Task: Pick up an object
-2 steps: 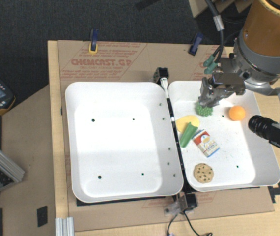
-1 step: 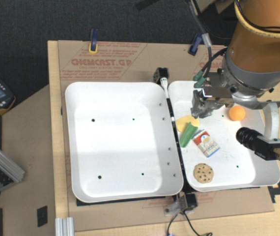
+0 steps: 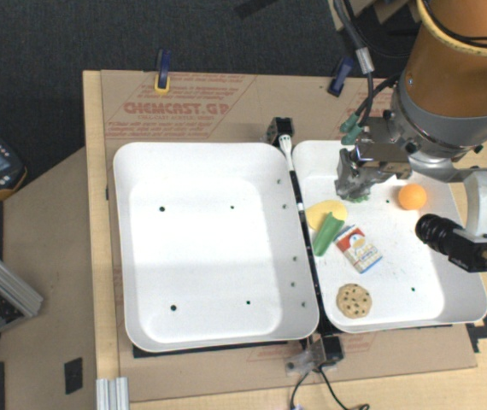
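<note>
Cookie (image 3: 354, 300) at the near edge of the right bin (image 3: 448, 307), gripper (image 3: 354, 184) hanging over the far end

Flat, stiff and likely brittle, it wants a light pinch across its rim; the small red and white packet (image 3: 358, 249) just beyond looks light and boxy, the green piece (image 3: 326, 233) overlaps a yellow one (image 3: 319, 213), and the orange ball (image 3: 412, 196) may roll. Whether the gripper is spread or pressed together I cannot tell

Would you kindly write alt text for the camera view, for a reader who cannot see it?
A grey and orange robot arm's pincer hangs over the right bin, near its far left corner. That bin holds an orange ball, a yellow piece, a green piece, a small red and white packet and a cookie.
</note>
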Tool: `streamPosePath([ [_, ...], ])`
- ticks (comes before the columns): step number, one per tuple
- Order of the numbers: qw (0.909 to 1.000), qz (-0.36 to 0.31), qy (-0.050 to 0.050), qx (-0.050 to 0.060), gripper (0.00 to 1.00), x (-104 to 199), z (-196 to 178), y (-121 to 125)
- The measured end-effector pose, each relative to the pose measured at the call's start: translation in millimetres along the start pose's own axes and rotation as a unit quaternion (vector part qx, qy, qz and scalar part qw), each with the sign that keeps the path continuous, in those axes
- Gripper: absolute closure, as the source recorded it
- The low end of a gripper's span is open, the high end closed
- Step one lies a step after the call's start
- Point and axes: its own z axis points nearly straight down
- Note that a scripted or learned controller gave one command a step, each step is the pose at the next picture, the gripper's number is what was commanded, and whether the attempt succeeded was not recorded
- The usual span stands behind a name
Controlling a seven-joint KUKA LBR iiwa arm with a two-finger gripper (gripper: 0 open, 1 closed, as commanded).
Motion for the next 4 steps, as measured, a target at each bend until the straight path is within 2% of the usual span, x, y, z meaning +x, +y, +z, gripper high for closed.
streamPosePath([
  [1,1.0,0.0,0.0,0.004,1.0,8,40,-1],
  [4,1.0,0.0,0.0,-0.002,1.0,8,7,1],
])
